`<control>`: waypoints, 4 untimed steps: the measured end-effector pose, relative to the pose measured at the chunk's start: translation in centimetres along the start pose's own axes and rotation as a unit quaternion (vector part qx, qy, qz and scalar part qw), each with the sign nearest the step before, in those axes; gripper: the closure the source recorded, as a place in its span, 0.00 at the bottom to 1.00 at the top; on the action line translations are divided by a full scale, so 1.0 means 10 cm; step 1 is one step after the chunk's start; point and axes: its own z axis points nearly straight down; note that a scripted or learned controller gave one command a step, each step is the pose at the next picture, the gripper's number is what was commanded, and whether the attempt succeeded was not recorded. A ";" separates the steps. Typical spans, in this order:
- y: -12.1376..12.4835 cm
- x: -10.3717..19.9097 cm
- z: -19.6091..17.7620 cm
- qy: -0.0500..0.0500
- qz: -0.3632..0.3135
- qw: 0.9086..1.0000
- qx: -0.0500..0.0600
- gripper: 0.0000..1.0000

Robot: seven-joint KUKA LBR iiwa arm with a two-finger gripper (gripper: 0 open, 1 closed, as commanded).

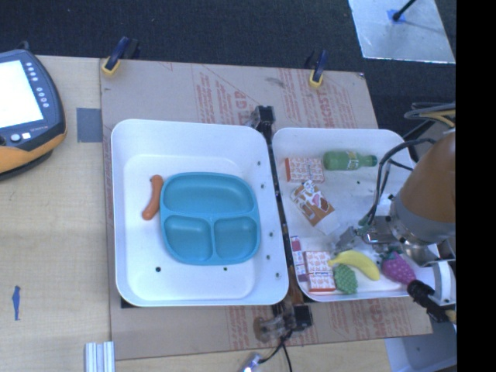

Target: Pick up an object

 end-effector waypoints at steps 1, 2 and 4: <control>0.00 -0.16 0.12 0.000 -0.001 1.000 0.001 0.00; -0.01 -0.17 0.02 0.000 -0.003 1.000 0.002 1.00; 0.00 -0.46 0.12 -0.001 0.001 1.000 -0.001 0.00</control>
